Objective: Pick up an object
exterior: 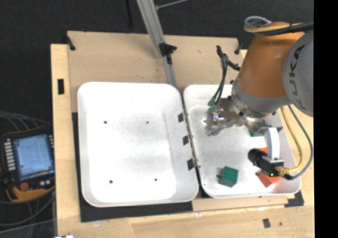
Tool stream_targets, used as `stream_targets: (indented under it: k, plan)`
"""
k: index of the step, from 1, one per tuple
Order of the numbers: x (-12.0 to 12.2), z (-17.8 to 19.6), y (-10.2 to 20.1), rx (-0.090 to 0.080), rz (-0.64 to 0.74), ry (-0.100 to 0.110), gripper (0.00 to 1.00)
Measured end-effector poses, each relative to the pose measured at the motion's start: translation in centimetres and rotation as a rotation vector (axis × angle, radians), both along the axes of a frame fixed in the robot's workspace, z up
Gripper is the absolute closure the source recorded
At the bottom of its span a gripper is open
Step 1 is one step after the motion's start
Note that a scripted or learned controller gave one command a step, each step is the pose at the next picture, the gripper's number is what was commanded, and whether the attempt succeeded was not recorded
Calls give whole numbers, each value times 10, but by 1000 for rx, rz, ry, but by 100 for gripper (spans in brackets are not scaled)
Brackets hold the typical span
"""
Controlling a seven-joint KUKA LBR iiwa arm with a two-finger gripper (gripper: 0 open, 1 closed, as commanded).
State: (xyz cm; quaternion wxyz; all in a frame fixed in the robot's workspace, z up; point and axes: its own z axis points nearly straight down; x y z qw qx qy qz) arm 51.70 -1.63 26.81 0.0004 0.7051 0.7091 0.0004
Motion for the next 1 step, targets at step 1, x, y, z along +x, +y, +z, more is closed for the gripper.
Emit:
stream_targets:
  k: [1]
  plan:
    - [-5, -5, 60, 2, 2, 2, 100]
